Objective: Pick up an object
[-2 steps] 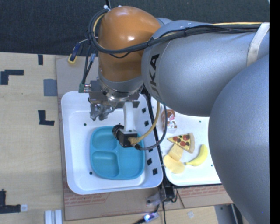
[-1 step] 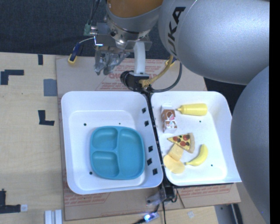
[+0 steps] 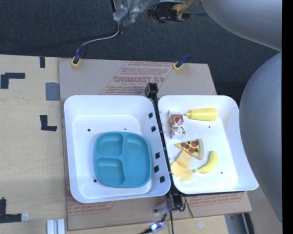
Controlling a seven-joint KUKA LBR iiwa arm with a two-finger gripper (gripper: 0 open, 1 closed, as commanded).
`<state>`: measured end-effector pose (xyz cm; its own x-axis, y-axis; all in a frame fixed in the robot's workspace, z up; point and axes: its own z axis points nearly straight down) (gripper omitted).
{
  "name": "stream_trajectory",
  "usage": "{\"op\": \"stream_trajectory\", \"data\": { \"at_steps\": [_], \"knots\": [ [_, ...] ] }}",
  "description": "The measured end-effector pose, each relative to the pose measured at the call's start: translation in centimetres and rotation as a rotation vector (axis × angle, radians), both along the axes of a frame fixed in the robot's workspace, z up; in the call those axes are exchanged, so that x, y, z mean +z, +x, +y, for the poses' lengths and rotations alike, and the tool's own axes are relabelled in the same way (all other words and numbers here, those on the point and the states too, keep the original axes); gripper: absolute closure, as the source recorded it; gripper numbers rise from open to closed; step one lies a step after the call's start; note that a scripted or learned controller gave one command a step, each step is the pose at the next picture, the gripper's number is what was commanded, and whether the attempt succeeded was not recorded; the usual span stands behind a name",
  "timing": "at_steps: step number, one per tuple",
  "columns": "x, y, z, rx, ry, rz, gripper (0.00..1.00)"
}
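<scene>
The 2 white bins sit side by side on the surface. The left bin (image 3: 73, 137) holds a blue divided plate (image 3: 122, 159). The right bin (image 3: 229, 137) holds a yellow mustard bottle (image 3: 201, 114) near its far edge, a small brown carton (image 3: 176, 125), a pizza slice (image 3: 191, 147), a banana (image 3: 207, 163) and a pale cheese wedge (image 3: 181, 167) near its front left corner. The grey arm (image 3: 265, 114) runs along the right side; whether the gripper is open or closed cannot be told.

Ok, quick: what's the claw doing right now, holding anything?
Claw: at the picture's top edge, above the bench, away from both bins; open or shut cannot be told, and nothing visible in it.
</scene>
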<state>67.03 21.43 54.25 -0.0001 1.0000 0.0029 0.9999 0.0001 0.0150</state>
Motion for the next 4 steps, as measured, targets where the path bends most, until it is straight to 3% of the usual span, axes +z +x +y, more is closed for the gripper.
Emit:
{"op": "stream_trajectory", "data": {
  "at_steps": [1,2,3,4],
  "knots": [
    [-18.9,-9.8,-0.5,0.001,-0.01,0.038,1.0],
    [-10.1,-8.8,0.6,0.004,0.0,0.009,1.0],
    [-0.2,-3.4,-2.2,-0.001,-0.001,0.004,1.0],
    [-18.9,-9.2,1.2,0.005,-0.009,0.036,1.0]
  ]
}}
